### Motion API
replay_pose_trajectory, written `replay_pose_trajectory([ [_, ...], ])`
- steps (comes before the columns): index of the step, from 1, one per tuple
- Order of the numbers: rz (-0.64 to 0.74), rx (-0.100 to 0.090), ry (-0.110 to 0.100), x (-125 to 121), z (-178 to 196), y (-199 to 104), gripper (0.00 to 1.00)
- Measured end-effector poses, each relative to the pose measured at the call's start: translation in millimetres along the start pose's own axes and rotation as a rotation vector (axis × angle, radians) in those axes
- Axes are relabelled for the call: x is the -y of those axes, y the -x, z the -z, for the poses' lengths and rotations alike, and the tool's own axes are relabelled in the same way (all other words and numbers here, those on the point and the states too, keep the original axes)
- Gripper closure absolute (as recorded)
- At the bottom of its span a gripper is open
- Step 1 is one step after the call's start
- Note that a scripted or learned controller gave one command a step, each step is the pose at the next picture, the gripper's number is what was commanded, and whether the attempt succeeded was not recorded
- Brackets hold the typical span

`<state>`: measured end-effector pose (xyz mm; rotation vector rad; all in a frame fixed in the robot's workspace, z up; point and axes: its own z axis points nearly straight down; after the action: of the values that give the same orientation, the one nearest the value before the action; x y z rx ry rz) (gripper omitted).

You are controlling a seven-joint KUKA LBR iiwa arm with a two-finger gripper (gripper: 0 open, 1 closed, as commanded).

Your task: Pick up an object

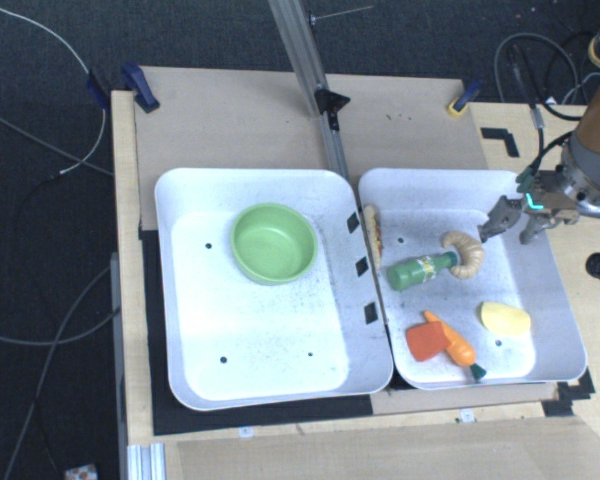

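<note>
White plastic, 2 bins side by side — the left bin (pixel 185 268) keeps a green bowl (pixel 273 243), while the gripper (pixel 514 220), fingers spread and grasping nothing, hovers over the right bin (pixel 555 298), probably lining up on the green bottle (pixel 420 270) nearby.

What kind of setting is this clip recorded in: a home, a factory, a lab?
Most likely a robotics lab bench set up for grasping trials: two white bins on a clamped board, toy-like objects such as a green bowl and a green bottle, loose cables on dark carpet, and the gripper over the right bin.
</note>
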<state>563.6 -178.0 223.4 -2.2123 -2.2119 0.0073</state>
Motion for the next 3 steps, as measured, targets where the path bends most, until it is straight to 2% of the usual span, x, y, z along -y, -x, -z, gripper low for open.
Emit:
replay_pose_trajectory([
  [1,0.001,0.001,0.007,-1.4,3.5,0.2,0.0],
  [2,0.0,-0.001,-0.002,-7.2,-58.7,1.0,0.0],
  [3,-0.001,-0.001,-0.002,-7.0,-102.1,-0.7,0.0],
])
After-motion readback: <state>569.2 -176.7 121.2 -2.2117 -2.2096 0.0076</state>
